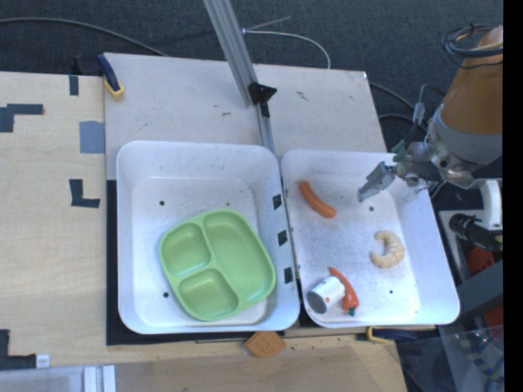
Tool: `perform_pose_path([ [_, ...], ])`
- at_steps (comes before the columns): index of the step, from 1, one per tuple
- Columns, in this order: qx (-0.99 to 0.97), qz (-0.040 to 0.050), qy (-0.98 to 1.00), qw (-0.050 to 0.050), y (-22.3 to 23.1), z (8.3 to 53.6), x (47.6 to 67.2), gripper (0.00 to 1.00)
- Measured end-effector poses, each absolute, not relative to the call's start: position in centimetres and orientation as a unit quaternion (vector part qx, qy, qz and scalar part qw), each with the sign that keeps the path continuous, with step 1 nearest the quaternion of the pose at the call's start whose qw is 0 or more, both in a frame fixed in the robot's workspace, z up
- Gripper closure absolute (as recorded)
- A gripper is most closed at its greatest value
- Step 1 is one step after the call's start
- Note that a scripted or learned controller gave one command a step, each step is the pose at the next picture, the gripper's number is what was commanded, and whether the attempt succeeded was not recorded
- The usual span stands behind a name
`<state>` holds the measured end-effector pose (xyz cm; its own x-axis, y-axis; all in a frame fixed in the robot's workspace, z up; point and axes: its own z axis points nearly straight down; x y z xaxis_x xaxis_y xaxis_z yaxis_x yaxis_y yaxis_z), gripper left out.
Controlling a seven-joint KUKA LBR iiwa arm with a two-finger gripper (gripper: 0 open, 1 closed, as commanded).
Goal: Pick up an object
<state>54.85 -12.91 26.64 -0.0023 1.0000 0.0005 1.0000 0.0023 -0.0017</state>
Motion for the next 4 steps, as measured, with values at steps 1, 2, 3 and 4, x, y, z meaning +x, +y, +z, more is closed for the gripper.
perform_pose_path([
  [1,-0.706,0.0004,-0.708,0.001,-12.9,26.6,54.8,0.0],
  [2,-0.707,0.0026,-0.707,0.003,-13.5,20.4,55.1,0.0],
  [3,-0.706,0.0026,-0.708,0.003,-12.6,14.4,55.4,0.0],
  [4,-0.706,0.0017,-0.708,0.002,-12.6,9.0,55.3,0.0],
])
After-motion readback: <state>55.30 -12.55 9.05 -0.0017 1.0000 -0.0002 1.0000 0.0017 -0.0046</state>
